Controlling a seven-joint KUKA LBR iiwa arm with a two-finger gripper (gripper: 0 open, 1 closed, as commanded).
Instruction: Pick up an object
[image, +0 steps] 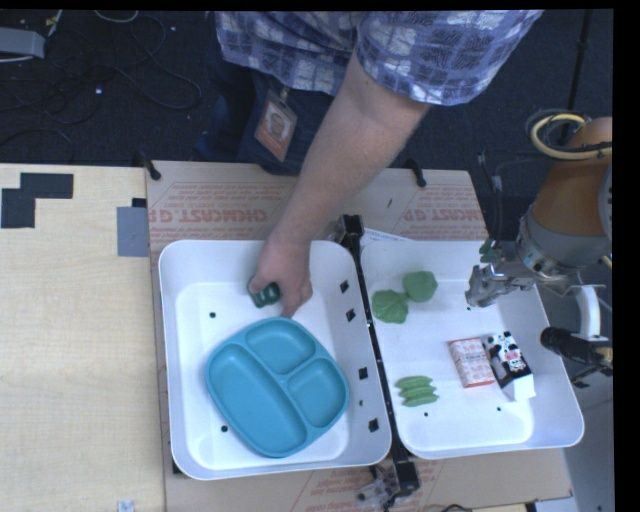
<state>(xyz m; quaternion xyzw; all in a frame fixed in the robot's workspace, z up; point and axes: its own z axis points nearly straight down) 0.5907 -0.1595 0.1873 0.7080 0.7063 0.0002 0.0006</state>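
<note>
In the right bin (560, 420) lie two green leafy pieces (405, 296), a green pea pod (417, 390), a red and white packet (468, 361) and a small black and white carton (509, 363). My gripper (487, 285) hangs over the bin's upper right part, right of the leafy pieces and above the packet and carton. Nothing is visibly held in it. The left bin (185, 300) holds a blue divided plate (277, 385).
A person's arm (340, 170) reaches from the top into the left bin, the hand (280, 280) closed around a small dark green object (265, 294) just above the plate. A black divider (365, 340) runs between the bins. The grey arm body (570, 210) stands at the right.
</note>
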